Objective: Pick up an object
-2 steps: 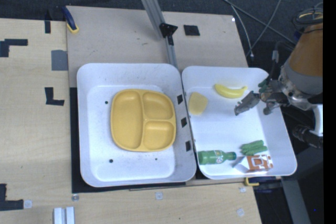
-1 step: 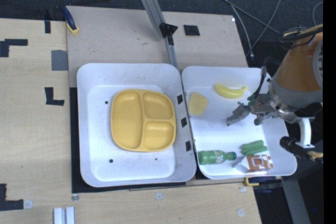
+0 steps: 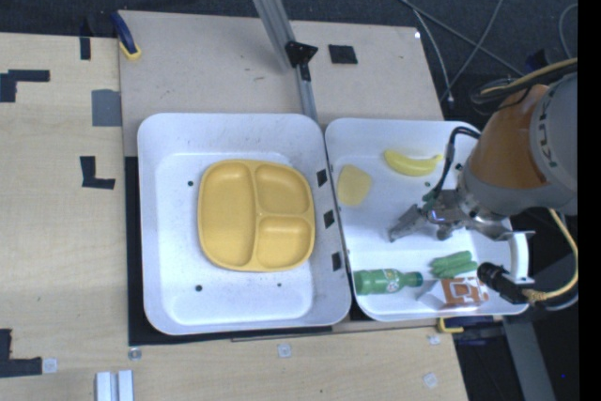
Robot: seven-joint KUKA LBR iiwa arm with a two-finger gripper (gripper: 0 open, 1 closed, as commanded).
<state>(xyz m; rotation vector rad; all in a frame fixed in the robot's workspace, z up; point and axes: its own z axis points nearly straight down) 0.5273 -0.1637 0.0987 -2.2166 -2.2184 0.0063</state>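
Nearest the camera, along the near wall of the right bin [image 3: 376,138], three small things are found: one green bottle [image 3: 387,279] lying on its side, one orange and white packet [image 3: 461,293] in the near right corner, and one green pickle-like piece [image 3: 453,262] just above the packet. All three appear loosely scattered, as items offered for picking would be, none stacked on another.

A little farther in, the gripper [image 3: 406,225] is seen low over the bin's bare middle, its fingers spread fairly wide and nothing lying between them. It is pointed toward the left, well apart from the bottle and the packet, so no grasp is judged to have been made; the task's object remains to be chosen from those in this bin.

Beyond the gripper, one pale yellow flat piece [image 3: 354,185] rests near the bin's left wall, and one banana [image 3: 412,163] lies toward the far side.

In the left bin [image 3: 160,202], one yellow divided plate [image 3: 255,214] with three compartments is set near the centre, nothing seen on it.

Counted in all: two bins, five small items in the right bin, one plate in the left.
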